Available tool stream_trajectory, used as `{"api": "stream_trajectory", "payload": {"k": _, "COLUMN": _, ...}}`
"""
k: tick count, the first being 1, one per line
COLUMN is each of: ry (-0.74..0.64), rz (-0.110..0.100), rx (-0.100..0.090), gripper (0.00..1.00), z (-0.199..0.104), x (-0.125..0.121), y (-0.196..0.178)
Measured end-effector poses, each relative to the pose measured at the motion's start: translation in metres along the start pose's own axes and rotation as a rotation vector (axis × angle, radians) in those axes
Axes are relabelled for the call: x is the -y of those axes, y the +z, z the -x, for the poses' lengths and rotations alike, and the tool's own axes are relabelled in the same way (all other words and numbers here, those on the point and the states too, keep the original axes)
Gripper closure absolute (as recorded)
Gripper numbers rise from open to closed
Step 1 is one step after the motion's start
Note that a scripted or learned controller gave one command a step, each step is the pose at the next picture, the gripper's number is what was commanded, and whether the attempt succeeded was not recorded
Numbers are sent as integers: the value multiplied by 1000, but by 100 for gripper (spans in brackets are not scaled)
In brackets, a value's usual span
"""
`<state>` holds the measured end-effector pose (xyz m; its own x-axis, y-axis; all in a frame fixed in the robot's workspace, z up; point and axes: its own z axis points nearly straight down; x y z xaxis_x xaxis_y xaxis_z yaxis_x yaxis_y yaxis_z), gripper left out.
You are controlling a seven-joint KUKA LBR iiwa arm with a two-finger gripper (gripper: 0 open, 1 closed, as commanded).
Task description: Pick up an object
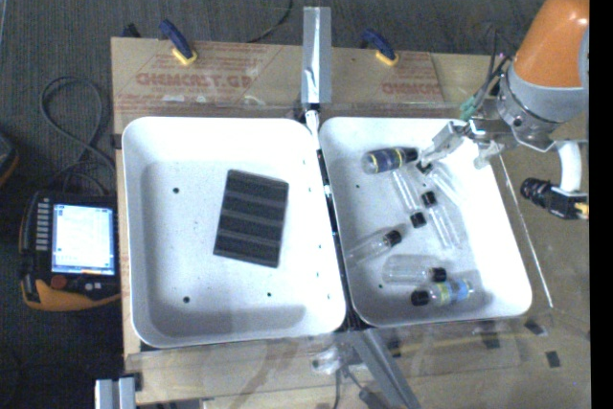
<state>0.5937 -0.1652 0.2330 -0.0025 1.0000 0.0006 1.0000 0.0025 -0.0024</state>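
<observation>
The right bin (518, 249) holds several small clear bottles with black caps, among them one (372, 247) near its left wall and two (433, 285) by its front wall. A dark blue bottle with a yellow band (389, 159) lies on its side near the back. My gripper (434, 152) hangs low over the bin's back right part, just right of the dark bottle and above the top of an upright-lying clear bottle (411, 191). Nothing visibly sits in its grasp. A black ribbed block (251, 216) lies flat in the middle of the left bin (135, 206).
A metal post (316, 62) stands at the back between the bins. Two blue clamps (177, 41) (377, 46) grip the board's far edge. A handheld pendant with a lit screen (73, 249) lies left of the bench. The arm's orange band (556, 38) is at upper right.
</observation>
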Motion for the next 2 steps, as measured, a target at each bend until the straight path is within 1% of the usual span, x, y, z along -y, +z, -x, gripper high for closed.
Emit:
{"api": "stream_trajectory", "payload": {"k": 1, "ry": -92, "rz": 1, "rx": 1, "gripper": 0, "z": -4, "x": -4, "y": 135}}
{"api": "stream_trajectory", "payload": {"k": 2, "ry": -93, "rz": -1, "rx": -1, "gripper": 100, "z": -5, "x": -3, "y": 127}}
